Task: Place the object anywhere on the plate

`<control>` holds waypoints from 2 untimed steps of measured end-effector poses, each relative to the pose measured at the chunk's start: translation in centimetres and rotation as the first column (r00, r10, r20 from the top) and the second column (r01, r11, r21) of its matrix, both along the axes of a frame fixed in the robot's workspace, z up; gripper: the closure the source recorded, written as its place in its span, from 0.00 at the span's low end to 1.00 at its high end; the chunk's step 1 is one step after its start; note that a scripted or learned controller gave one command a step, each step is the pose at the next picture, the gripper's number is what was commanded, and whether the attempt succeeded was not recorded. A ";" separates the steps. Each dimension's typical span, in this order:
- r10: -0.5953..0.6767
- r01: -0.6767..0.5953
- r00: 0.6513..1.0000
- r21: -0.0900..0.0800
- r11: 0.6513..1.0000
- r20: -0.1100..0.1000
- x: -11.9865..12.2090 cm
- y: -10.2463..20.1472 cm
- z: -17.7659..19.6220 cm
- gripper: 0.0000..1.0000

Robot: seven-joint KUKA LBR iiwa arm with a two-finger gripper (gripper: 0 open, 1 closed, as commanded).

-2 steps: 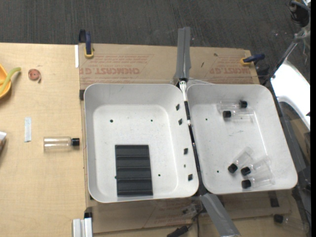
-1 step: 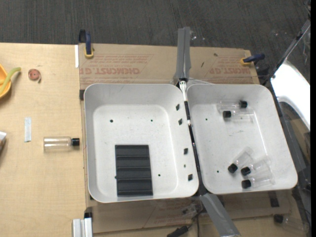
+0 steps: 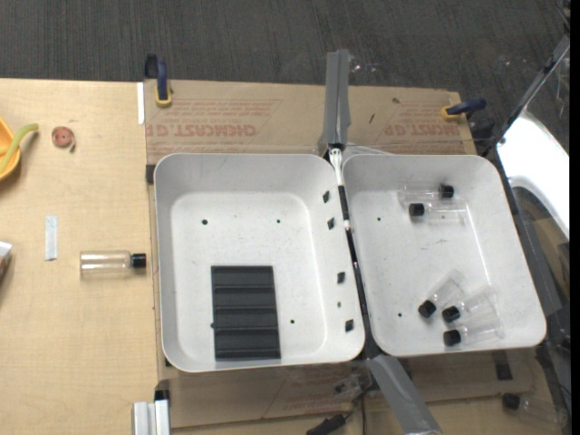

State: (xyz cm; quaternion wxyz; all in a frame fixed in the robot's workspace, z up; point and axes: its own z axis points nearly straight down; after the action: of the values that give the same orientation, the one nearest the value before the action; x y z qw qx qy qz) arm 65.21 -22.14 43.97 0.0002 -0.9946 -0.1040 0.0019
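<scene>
- Five clear vials [image 3: 450, 308] with black caps lie in the right bin [image 3: 507, 243].
- A black ridged plate [image 3: 245, 313] lies in the left bin [image 3: 181, 243].
- The hand's state: cannot tell.

1. Two bins sit side by side on the bench, the left bin [image 3: 172, 243] touching the right bin [image 3: 507, 243] along a shared middle edge.
2. A ribbed plate [image 3: 245, 313] lies in the left bin, toward its near wall.
3. Two capped vials [image 3: 433, 202] lie in the far part of the right bin, close together.
4. Three more vials [image 3: 458, 314] cluster in its near right corner.
5. One vial [image 3: 111, 262] lies on the bench, just left of the left bin.
</scene>
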 end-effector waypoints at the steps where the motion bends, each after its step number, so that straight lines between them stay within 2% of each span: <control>1: -0.004 0.004 1.000 0.000 1.000 0.000 0.1 0.1 0.0 0.00; 2: 0.004 -0.004 1.000 0.000 1.000 -0.001 0.1 0.1 0.0 0.00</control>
State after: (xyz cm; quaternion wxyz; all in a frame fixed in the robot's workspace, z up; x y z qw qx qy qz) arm 65.29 -22.03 43.93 0.0004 -0.9944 -0.1057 0.0025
